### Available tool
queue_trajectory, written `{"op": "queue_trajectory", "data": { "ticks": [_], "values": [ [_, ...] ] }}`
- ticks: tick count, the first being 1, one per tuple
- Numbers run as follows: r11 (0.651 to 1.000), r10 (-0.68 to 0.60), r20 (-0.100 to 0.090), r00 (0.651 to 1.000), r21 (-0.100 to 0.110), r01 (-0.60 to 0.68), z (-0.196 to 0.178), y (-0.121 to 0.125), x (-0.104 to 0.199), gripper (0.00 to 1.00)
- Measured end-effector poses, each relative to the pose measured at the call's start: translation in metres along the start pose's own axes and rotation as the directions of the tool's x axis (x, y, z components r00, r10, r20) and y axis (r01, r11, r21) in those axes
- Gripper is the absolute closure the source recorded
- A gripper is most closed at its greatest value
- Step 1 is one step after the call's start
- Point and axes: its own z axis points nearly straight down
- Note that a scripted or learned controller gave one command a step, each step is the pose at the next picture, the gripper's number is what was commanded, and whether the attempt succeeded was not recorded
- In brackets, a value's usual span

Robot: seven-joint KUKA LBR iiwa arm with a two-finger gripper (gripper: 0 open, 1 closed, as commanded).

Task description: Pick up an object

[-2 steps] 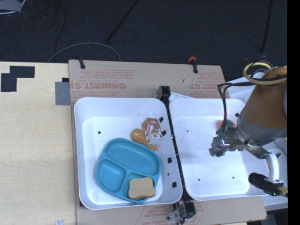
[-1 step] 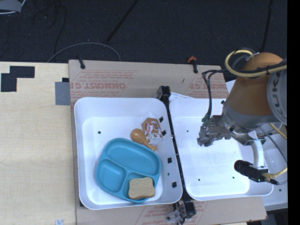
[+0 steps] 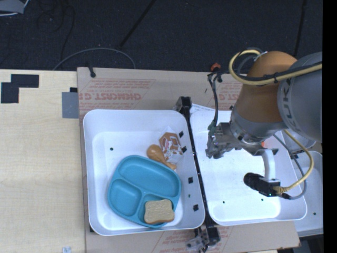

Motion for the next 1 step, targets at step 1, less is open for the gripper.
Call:
{"op": "queue_trajectory", "data": {
  "ticks": [1],
  "values": [
    [1.0, 0.0, 0.0, 1.0, -0.002, 0.0, -0.0096, 0.0313, 0.0382, 1.0]
  ]
}}
